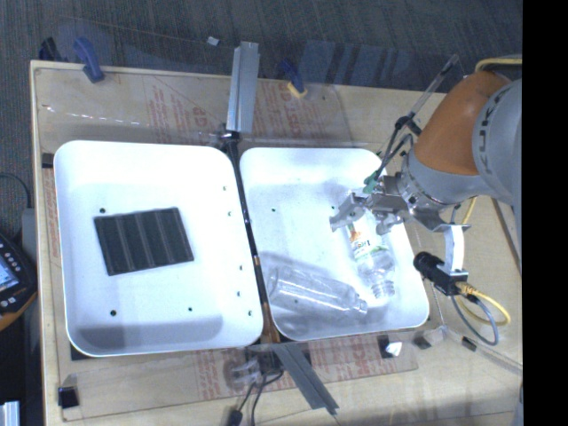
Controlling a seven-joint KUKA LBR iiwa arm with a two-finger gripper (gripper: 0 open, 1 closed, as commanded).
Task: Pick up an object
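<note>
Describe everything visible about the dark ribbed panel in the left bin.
The dark ribbed panel is a flat, dark grey rectangle divided by lengthwise grooves into about four strips. It lies flat on the floor of the left bin, turned slightly off the bin's edges, left of centre. Nothing touches it besides the bin floor.

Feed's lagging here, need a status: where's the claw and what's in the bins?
Claw low in right white bin, over small clear plastic bottle. Larger clear plastic bottle lying beside it. Dark ribbed rectangular pad in left white bin.
</note>
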